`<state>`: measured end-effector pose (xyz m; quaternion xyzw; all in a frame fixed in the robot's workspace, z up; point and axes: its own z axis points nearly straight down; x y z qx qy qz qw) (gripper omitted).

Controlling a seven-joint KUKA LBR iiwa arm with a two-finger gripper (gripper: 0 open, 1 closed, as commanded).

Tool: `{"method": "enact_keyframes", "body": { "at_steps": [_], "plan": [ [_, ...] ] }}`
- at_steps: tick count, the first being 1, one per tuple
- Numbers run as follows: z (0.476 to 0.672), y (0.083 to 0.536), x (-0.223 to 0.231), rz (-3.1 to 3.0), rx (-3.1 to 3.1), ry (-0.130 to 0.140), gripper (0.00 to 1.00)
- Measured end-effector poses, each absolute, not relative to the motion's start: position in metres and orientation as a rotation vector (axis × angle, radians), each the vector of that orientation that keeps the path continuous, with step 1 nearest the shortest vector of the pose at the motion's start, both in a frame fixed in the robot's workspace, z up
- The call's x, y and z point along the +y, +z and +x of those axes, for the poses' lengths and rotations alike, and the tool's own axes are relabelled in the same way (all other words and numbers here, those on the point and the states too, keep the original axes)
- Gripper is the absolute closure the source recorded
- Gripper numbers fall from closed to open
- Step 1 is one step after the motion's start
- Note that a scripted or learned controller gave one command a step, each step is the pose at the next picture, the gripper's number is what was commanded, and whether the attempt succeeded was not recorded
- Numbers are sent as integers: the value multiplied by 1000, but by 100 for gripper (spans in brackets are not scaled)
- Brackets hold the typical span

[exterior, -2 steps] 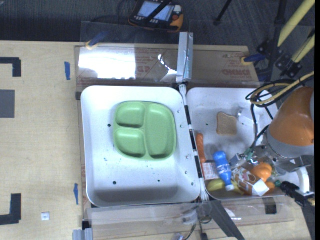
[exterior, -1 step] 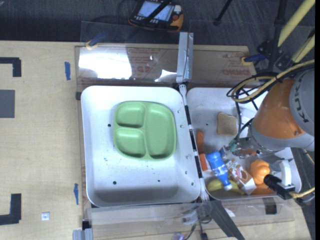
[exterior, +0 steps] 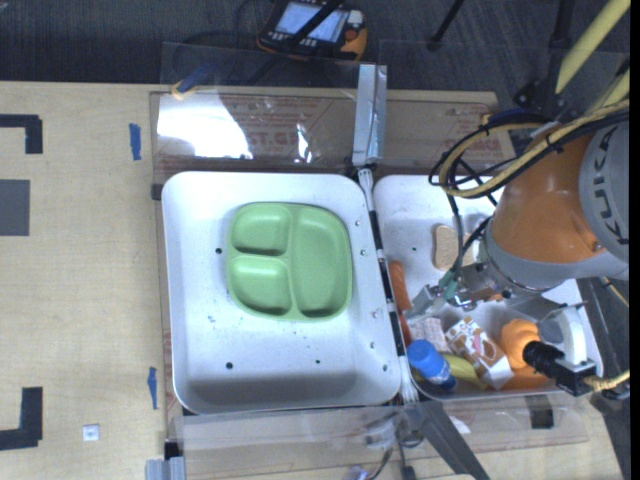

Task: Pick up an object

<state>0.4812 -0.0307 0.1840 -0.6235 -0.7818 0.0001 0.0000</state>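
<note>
Blue cap of a small bottle point(exterior: 430, 360) is sitting at the near edge of the right bin point(exterior: 412, 196), close to the divider between the bins. A yellow item point(exterior: 463, 372) is lying just beside it on the right, partly hidden, so I cannot tell what it is. A red-and-white printed packet point(exterior: 477, 344) is lying tilted just beyond the yellow item, and an orange rounded object point(exterior: 515, 335) is sitting to its right, partly covered by the robot. A pale crumpled packet point(exterior: 423, 326) is lying beyond the bottle. The gripper point(exterior: 449, 292) is hanging low over the middle of this bin, just past the two packets. Nothing is visibly being held, and I cannot tell if the gripper is open or closed. A slim orange stick point(exterior: 398, 284) is lying along the bin's left wall, beside the gripper. A tan oval piece point(exterior: 444, 246) is lying farther back on the white floor, apart from the pile. The grey arm with its orange band point(exterior: 545, 230) is covering the bin's right half. The left bin point(exterior: 195, 278) is holding a pale green divided plate point(exterior: 290, 260) with three compartments, lying flat near its centre. A black handheld device point(exterior: 311, 25) is lying on the dark floor beyond the bench.
</note>
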Motion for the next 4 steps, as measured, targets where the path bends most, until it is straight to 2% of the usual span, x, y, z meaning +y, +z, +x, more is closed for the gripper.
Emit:
{"method": "enact_keyframes", "body": {
  "at_steps": [1,2,3,4],
  "plan": [
    [479,189,-90,-2094,-2344,1,0],
    [479,93,-113,-2018,-2408,0,0],
    [481,105,-113,-2022,-2411,-5,100],
    [496,249,-59,-2031,-2396,1,100]
  ]
}}
